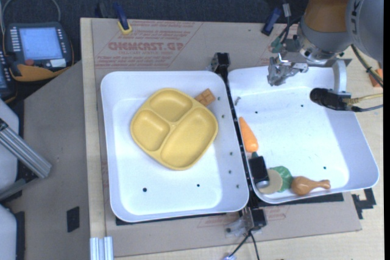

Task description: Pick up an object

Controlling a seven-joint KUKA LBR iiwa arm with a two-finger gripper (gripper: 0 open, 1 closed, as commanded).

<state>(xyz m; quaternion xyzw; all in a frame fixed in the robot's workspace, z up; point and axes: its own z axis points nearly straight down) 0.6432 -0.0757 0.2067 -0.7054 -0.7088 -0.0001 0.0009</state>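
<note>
Gripper [281, 74] hangs over the right bin's [341, 149] far edge; you can't tell its finger state. Carrot [247, 134] lies by that bin's left wall.

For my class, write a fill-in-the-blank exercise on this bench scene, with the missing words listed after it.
1. The yellow divided plate lies in the ____ bin.
2. The carrot lies against the ____ wall of the right bin.
3. The gripper hangs over the right bin's ____ edge.
4. The toy drumstick lies beside a ____ round piece.

Missing words: left; left; far; green
</note>
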